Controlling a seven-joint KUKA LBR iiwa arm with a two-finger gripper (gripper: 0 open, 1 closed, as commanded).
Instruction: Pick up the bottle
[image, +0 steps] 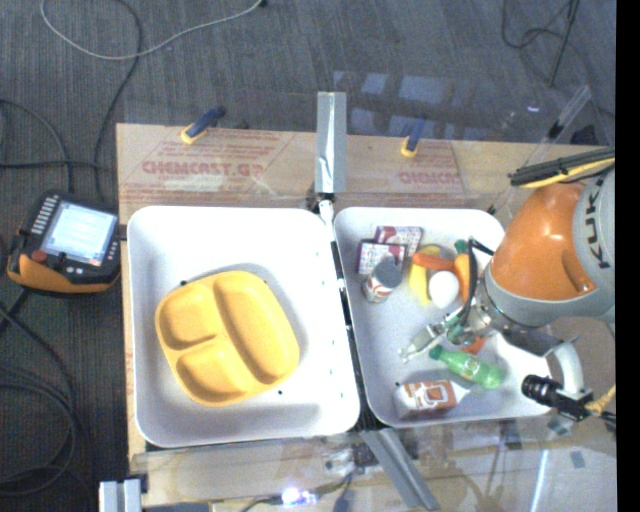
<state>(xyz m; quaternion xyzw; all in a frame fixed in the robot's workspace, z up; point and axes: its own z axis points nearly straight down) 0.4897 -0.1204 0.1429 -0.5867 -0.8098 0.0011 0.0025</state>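
The green bottle (470, 369) lies on its side in the right bin (385, 400), near the front, with its neck pointing left. My gripper (447, 331) hangs under the orange wrist band, just above and behind the bottle's neck end. I see nothing lifted off the bin floor. The arm's body covers the bin's right side.
Behind the gripper, the right bin holds a small can (378, 288), a red-and-white box (397, 243), a white egg-shaped item (443, 289) and orange pieces (438, 262). A brown packet (430, 394) lies in front of the bottle. A yellow divided tray (228, 336) sits in the left bin (150, 400).
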